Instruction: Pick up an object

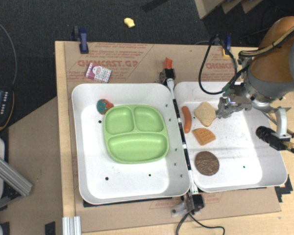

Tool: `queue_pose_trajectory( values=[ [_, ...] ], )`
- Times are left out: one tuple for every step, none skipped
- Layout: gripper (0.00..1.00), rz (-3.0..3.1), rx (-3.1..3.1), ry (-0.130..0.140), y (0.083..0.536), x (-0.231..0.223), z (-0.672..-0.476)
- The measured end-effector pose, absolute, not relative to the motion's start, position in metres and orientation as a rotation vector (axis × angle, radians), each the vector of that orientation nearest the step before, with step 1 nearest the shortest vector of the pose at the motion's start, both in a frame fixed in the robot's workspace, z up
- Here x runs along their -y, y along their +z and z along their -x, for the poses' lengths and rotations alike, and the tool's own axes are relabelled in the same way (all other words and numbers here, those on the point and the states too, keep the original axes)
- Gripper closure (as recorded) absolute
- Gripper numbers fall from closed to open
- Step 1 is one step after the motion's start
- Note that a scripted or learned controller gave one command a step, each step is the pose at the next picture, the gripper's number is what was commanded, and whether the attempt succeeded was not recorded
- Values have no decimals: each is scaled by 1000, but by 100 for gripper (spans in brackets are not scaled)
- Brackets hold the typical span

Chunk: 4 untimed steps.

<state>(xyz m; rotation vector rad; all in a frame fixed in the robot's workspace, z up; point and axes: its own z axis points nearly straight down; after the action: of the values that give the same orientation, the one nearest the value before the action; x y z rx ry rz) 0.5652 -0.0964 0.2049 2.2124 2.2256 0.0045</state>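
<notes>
Camera view: my pincer sits just beside a pale, rough-crusted bread slice in the right white plastic bin. Whether it's clenched I cannot tell.

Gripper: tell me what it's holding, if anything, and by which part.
Cannot be told. The gripper sits low in the right bin, right beside the pale bread piece, but no object visibly sits in its grasp.

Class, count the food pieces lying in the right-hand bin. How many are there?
4: a sausage by the left wall, a pale bread piece beside the gripper, an orange wedge below it, a brown cookie nearest the front. The arm may hide more.
</notes>
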Motion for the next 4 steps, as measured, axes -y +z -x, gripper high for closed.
queue_pose_trajectory(
  values=[
    [0,-2219,-2221,2,204,100,-564],
    [0,-2225,-2228,-8,81,101,-588],
    [0,-2213,-2219,6,85,121,-670],
    [0,-2222,-2225,-2,85,98,-640]
  ],
)
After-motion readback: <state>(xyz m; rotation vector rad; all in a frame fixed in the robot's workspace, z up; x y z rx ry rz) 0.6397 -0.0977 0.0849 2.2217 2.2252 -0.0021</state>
